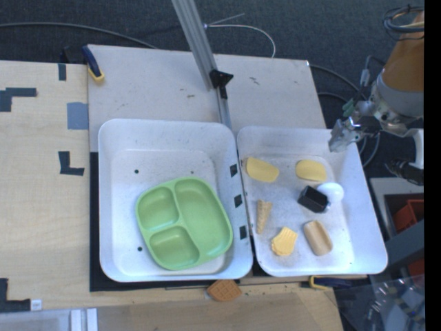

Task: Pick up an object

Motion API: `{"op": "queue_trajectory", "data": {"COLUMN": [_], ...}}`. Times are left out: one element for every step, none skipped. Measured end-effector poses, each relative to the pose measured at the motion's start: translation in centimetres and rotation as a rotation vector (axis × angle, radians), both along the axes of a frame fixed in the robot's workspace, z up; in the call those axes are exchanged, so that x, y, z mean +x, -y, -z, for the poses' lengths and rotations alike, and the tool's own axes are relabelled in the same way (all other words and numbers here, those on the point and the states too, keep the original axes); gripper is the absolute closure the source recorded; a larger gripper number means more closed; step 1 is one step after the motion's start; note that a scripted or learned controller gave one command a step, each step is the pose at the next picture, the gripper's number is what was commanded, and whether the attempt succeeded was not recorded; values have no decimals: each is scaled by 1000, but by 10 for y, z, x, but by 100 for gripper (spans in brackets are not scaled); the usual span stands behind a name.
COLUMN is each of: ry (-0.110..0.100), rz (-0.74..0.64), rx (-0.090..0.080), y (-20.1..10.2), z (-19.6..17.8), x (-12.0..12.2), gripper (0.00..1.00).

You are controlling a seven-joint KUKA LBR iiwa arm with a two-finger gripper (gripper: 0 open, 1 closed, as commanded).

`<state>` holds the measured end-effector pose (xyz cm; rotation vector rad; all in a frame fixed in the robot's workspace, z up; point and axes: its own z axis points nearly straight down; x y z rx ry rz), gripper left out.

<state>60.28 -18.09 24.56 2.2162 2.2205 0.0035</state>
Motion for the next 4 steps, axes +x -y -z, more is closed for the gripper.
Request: {"op": "queue_trajectory", "data": {"ry": [-6, -7, -7, -8], "rz": [-5, -4, -4, -6], "rx": [3, 3, 3, 4], "y": [-58, -109, -159, -221], "z": [8, 12, 17, 13], "x": [5, 0, 5, -8], "gripper": [100, 100, 100, 100]}}
